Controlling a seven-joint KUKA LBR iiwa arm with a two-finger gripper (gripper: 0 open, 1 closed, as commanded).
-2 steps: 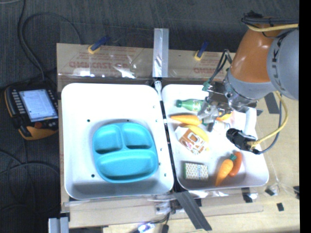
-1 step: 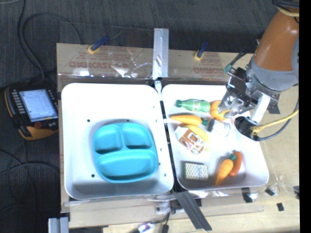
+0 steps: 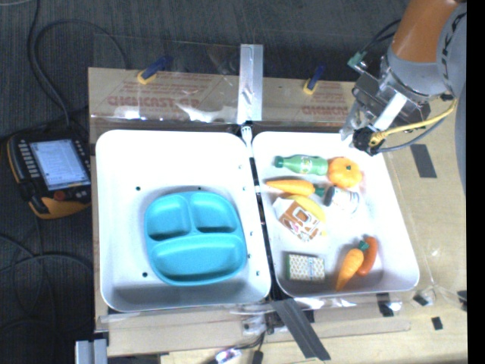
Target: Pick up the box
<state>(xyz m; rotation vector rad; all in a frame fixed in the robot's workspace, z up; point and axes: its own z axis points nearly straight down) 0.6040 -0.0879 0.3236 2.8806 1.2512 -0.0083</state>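
From my screen, the hand hangs over the far right corner of the right bin, near its rim, and I cannot tell whether it is open or closed. I see nothing held in it.

The box, white with orange print, lies tilted in the middle of that bin, well apart from the hand, down and to the left of it in the camera view. Closest to the hand is an orange, just below it. Left of the orange lies a green bottle on its side. A banana sits between the bottle and the box, touching the box's upper edge.

Farther down from the hand, past the box, are a small patterned block and a carrot beside it. Far to the hand's left, the left bin holds a blue divided plate.
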